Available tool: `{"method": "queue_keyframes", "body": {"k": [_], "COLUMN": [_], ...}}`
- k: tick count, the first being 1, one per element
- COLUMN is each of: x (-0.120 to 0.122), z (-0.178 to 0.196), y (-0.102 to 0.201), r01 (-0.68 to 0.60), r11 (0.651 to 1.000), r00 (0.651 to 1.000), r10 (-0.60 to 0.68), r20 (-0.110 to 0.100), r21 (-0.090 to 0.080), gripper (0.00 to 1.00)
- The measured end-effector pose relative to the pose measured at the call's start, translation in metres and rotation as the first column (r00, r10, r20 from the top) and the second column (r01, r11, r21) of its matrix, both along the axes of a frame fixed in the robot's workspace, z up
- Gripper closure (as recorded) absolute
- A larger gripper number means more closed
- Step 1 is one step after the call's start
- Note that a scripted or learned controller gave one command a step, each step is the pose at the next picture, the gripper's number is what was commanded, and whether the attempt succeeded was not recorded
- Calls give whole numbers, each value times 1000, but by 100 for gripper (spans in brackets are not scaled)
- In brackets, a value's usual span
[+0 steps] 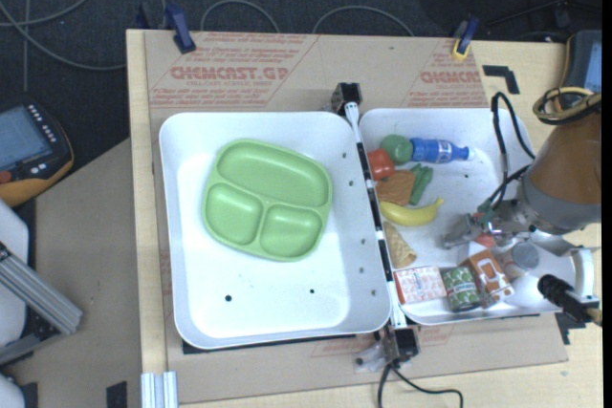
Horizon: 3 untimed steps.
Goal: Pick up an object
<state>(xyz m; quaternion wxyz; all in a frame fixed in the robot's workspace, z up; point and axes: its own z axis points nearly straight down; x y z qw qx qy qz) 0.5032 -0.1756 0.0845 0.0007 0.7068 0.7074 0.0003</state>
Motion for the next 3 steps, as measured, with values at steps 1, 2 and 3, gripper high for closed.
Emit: {"method": "queue_keyframes", "body": {"k": [1, 2, 3], "x": [-24, 19, -24], "z": [0, 0, 0], "y": [39, 38, 34], "r01": [0, 0, 2], "r11": [1000, 1000, 1000], "r00": [1000, 1000, 1000], "r10": [0, 0, -2], "r20": [0, 0, 0], "r21": [0, 0, -1], "gripper": [0, 0, 0]}}
